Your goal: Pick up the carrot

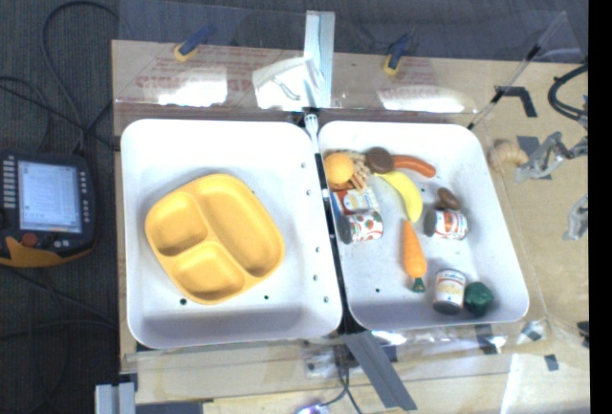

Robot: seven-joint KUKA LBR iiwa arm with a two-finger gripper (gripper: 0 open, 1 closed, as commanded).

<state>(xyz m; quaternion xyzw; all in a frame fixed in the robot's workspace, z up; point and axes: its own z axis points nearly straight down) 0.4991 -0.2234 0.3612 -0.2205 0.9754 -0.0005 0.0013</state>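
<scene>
a: where's the carrot?

b: one carrot, lying in the right bin, near the middle, thick orange end up toward the far side, green tip pointing to the near rim. nothing grips it.

a: what's closest to it?

b: one banana just above it, curving down toward the carrot's top. to its left, two cans with red-and-white labels, stacked close against the divider between the bins. to its right, another can on its side, and a small brown thing touching that can's top — i can't tell what it is.

a: and nearer the front?

b: one jar just beside the carrot's green tip, with one dark green lump touching it on the right.

a: the far end of the bin?

b: one orange in the far left corner, one brown round piece next to it, and one sausage lying across to the right.

a: so cans?

b: three lying down, plus the upright jar.

a: the other bin?

b: the left bin holds one yellow tray with three compartments, set at a slant.

a: outside the bins?

b: two clamps with yellow-and-blue handles on the far edge of the bench, and one pendant with a screen off to the left on the floor.

a: the jaws — apart or together?

b: i cannot tell.
</scene>
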